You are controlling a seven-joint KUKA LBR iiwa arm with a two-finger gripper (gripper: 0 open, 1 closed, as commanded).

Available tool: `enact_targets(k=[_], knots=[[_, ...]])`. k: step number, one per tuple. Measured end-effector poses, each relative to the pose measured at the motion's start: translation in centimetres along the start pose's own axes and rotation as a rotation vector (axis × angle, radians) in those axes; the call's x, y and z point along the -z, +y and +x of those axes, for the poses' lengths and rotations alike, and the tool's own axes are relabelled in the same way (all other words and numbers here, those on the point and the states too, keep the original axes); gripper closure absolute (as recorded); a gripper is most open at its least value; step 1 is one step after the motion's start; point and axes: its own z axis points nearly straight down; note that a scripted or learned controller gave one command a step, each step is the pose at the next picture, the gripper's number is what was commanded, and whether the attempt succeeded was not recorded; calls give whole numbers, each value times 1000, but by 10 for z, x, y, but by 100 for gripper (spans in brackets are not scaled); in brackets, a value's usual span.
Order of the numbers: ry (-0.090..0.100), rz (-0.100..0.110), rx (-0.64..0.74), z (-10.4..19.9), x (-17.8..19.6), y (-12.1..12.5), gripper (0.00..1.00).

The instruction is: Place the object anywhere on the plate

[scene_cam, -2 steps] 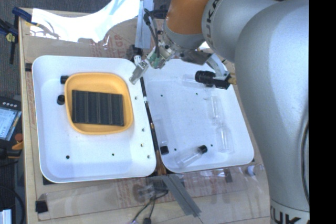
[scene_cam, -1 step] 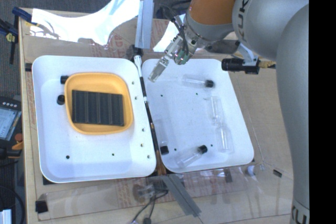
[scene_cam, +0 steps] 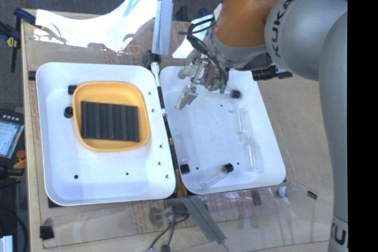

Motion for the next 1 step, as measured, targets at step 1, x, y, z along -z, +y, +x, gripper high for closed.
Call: enact_targets(k=[1], knots=[[-1,-1,314,17,-14,55,0]])
